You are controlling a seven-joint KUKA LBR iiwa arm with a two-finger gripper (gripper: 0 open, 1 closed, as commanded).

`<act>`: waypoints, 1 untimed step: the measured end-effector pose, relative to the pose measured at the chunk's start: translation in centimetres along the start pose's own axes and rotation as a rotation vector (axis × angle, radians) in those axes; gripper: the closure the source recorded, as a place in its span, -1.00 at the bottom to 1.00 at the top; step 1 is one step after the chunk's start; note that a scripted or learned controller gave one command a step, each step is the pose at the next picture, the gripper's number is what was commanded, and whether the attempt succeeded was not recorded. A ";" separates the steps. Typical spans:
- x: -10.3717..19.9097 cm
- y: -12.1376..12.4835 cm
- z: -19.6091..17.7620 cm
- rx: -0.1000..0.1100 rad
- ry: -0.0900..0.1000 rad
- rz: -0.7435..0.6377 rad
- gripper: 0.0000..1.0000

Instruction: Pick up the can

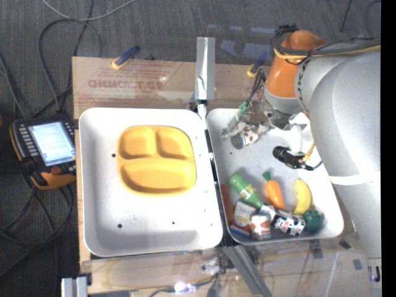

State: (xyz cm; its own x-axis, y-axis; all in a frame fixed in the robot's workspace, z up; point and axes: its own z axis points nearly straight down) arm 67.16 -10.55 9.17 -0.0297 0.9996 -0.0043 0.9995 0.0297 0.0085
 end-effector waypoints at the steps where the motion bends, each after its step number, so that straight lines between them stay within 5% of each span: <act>1: -0.1 0.1 -1.1 -0.004 -0.008 -0.002 1.00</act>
State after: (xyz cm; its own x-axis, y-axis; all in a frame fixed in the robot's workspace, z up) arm 67.29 -10.62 10.27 -0.0318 0.9994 -0.0119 0.9994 0.0319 0.0129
